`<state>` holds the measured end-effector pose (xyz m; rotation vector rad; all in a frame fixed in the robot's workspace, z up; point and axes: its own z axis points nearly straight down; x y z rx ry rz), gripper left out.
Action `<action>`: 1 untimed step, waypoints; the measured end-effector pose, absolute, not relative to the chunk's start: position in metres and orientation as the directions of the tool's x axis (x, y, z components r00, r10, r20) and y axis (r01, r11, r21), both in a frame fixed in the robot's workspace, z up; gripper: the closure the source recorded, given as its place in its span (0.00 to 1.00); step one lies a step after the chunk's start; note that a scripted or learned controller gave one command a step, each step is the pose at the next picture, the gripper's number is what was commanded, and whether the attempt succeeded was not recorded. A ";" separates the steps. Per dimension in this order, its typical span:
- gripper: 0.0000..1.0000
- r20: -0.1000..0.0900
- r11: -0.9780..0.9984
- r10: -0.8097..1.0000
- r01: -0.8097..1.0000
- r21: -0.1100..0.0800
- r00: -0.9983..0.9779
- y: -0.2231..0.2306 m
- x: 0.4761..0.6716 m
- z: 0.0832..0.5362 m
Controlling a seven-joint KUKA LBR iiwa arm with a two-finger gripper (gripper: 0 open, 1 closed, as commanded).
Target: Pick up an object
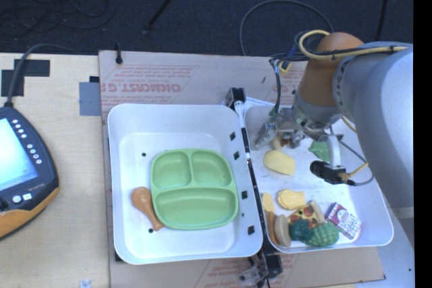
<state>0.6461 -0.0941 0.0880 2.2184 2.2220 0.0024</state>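
The right bin (378, 229) holds toy food. A pale yellow piece (279, 162) lies near its far left, and a ridged yellow piece (291, 199) sits below it. Along the front lie a pizza slice (305, 214), a green broccoli (317, 234), a tan piece (281, 231) and a small printed packet (343, 220). My gripper (283, 136) hangs low over the far left part of this bin, just above the pale yellow piece. Nothing shows between its fingers.
The left bin (128, 138) holds a green divided plate (193, 187) and an orange toy drumstick (145, 204) at the plate's left. A handheld control pad (20, 165) lies on the bench at far left. The big grey arm (378, 118) covers the right bin's far right side.
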 end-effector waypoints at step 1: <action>0.00 0.000 -0.001 1.000 1.000 -0.005 0.001 -0.109 0.625 0.087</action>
